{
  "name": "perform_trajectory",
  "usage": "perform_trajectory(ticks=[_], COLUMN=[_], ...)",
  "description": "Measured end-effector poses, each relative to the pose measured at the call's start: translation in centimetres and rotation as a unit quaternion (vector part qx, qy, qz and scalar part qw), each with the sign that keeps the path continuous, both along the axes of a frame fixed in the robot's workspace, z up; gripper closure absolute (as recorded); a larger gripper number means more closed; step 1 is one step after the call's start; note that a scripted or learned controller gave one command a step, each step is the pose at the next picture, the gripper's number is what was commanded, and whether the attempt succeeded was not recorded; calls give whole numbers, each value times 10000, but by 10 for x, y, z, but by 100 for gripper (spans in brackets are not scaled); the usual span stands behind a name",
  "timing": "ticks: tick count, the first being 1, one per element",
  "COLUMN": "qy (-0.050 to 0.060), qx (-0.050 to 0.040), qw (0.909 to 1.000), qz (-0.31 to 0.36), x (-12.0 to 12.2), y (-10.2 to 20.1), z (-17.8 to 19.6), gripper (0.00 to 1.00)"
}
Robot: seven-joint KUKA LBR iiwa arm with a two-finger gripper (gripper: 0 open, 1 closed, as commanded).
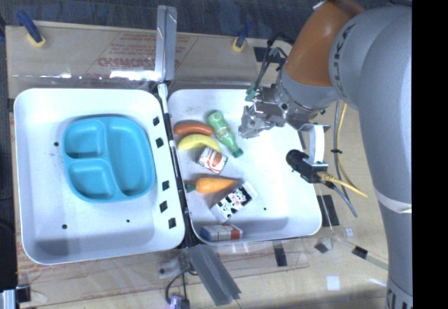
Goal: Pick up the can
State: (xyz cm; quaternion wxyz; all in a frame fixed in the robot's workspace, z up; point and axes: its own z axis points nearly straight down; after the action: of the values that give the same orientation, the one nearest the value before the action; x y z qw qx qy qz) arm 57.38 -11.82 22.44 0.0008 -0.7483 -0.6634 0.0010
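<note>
The can [211,159] is a small red and white one lying on its side in the right bin [294,209], between a yellow banana [197,143] and an orange carrot [215,185]. My gripper [250,124] hangs above the bin's upper middle, to the right of and a little above the can, close to the green bottle [224,132]. I see nothing held between its fingers.
A sausage [192,128] lies above the banana. A black and white carton [232,201] and a small box [222,232] sit near the bin's front. The left bin [42,230] holds a blue divided plate [108,157]. A metal divider post [166,41] rises between the bins.
</note>
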Motion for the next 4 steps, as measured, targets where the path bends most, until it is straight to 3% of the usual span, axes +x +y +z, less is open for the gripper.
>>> perform_trajectory(ticks=[1,2,3,4], qy=[8,7,-8,20], qx=[7,6,2,4], qw=[9992,9992,9997,9996], qz=[401,400,262,-274], x=[-46,-46,-73,-37], y=[50,49,3,60], z=[-2,-2,81,-27], gripper=[100,0,0,0])
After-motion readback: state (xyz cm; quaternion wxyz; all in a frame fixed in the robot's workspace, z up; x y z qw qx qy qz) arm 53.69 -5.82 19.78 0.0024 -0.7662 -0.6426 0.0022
